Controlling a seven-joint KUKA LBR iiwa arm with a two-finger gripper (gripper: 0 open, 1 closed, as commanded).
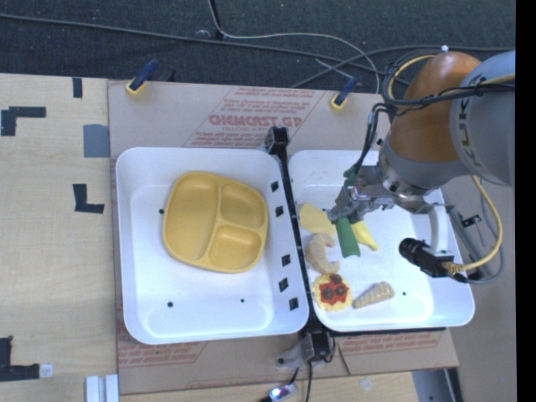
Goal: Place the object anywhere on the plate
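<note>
The yellow plate (215, 221), three-sectioned, lay alone in the left bin (138, 308) with white floor open all around it. In the right bin (452, 312), the claw (345, 212) hung over a green piece (346, 237) among crowded toy foods; its grip could not be told.

I'm getting even, fairly bright overhead light, and the two white bins (134, 249) come close to washing out, with little texture left on their floors. The yellow plate (215, 221) shows soft highlights on its ridges and throws barely any shadow onto the bin around it. Right of the plate, the arm's orange band (431, 99) carries a small bright glint on top. Shadows under the arm are faint and diffuse. The whole picture looks slightly soft and low in resolution; small items right of the plate blur at their edges
</note>
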